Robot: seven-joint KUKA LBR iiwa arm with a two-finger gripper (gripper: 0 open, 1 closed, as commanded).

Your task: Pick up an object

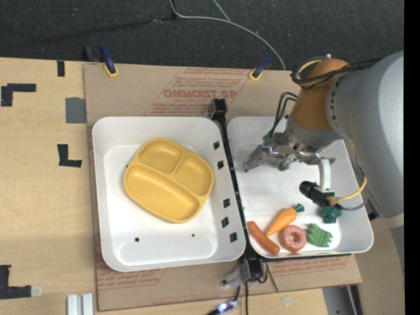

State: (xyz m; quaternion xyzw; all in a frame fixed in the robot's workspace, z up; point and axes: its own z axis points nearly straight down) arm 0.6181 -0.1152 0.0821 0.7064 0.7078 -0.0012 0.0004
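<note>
My gripper hangs over the upper middle of the right bin, fingers spread open and nothing between them. Toy food lies along that bin's front edge, well below the gripper: an orange carrot, a red sausage, a pink doughnut, a light green leafy piece and a small dark green piece. The bin floor right under the gripper is bare white.
A yellow divided plate lies in the left bin. A black-clipped divider runs between the bins. The arm's grey body covers the right bin's far right side. Blue clamps hold the cardboard at the back.
</note>
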